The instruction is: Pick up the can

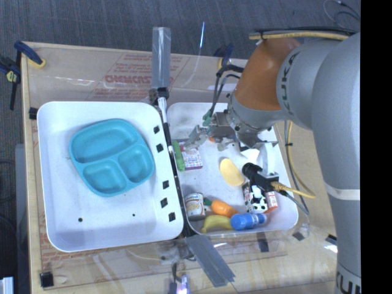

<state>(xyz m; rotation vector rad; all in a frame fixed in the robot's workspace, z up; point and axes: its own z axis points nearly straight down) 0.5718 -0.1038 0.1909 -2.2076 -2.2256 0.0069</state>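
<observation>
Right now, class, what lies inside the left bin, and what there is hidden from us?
Inside the left bin lies a blue divided plate, with nothing visible in its three compartments. The bin floor beneath the plate is covered, so whatever may be under it cannot be seen.

We count two white bins: the left bin (52, 164) and the right bin (184, 112). We see one blue divided plate (111, 156), one can (195, 204), one carrot (222, 208), one banana (216, 223), one blue bottle (248, 220), one yellow lemon-like piece (231, 172) and one small packet (191, 158).
</observation>
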